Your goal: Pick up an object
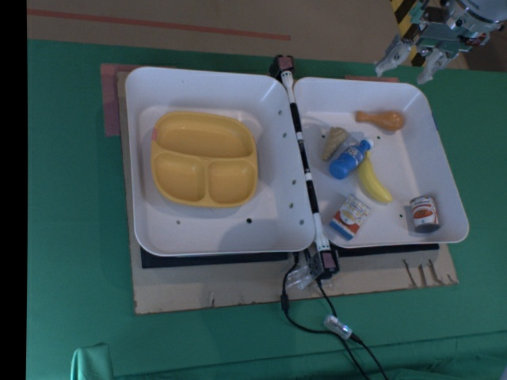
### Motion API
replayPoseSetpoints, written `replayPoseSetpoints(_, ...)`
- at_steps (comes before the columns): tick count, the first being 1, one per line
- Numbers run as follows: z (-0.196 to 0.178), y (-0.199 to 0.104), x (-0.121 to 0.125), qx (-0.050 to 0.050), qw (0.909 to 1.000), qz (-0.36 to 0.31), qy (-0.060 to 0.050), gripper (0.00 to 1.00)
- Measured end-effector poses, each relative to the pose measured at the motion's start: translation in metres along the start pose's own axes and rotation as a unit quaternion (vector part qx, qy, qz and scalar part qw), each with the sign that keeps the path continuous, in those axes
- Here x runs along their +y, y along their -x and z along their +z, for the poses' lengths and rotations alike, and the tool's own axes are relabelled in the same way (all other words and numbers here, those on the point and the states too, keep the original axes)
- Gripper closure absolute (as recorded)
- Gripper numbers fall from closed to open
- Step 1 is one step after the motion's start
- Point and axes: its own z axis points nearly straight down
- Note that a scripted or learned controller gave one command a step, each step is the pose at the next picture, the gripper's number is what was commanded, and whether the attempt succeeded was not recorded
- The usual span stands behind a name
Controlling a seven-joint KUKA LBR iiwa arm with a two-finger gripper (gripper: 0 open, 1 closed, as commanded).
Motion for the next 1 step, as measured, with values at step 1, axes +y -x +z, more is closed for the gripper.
replayPoseSetpoints(1,0.0587,-0.0205,0.0159,-0.001,1.0,-0.001,0.0,0.0)
